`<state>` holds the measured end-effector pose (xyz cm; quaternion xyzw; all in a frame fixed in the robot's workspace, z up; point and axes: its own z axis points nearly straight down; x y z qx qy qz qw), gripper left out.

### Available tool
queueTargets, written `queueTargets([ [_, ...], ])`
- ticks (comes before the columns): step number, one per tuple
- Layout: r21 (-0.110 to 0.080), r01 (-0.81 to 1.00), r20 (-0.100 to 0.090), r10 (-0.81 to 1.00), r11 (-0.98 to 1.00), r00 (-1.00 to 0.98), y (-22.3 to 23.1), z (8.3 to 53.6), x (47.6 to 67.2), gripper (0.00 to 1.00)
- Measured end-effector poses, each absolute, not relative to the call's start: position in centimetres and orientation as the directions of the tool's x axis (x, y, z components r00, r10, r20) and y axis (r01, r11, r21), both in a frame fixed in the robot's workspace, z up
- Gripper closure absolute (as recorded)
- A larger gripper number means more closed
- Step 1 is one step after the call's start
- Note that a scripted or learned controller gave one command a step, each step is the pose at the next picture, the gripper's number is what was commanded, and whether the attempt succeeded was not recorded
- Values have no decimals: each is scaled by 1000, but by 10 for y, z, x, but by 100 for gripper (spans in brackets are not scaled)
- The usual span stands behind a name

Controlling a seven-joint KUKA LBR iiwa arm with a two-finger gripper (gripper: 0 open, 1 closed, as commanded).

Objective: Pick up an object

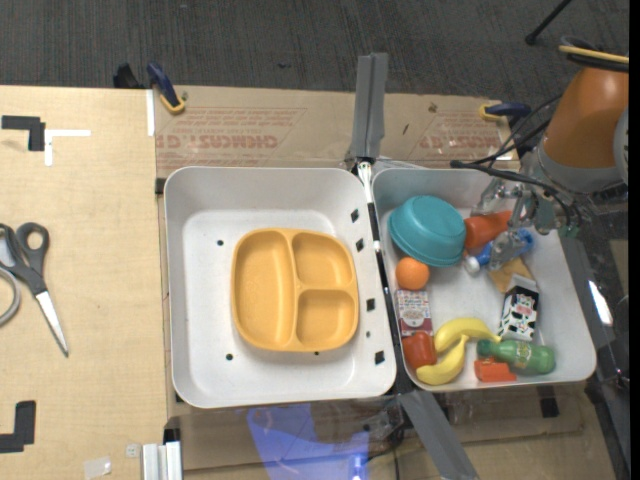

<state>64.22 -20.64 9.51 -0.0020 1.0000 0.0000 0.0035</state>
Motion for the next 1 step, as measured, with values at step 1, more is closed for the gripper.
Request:
queueTargets([
  [1, 0, 113, -6, 113, 994, -994, -191, 94, 637, 0],
])
